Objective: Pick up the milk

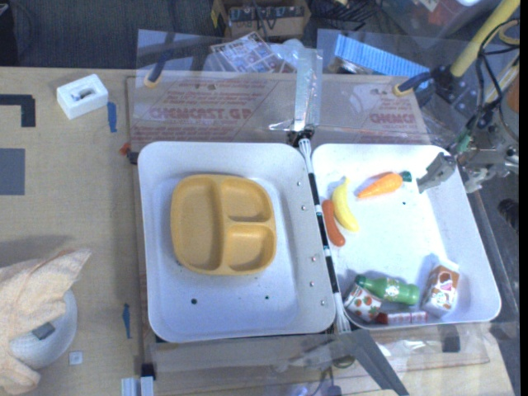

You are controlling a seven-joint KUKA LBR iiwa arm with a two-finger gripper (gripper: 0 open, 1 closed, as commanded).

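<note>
The milk (441,290) carton is sitting in the right bin (474,229), at about 5 o'clock, beside a green bottle (391,289). The gripper (436,172) is hanging at the bin's 2 o'clock edge, near a carrot (379,186). I cannot tell its state.

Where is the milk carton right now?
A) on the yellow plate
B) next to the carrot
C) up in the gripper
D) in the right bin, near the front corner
D: the milk carton lies in the right bin at its front right corner, just right of the green bottle, far from the carrot and the gripper.
</note>
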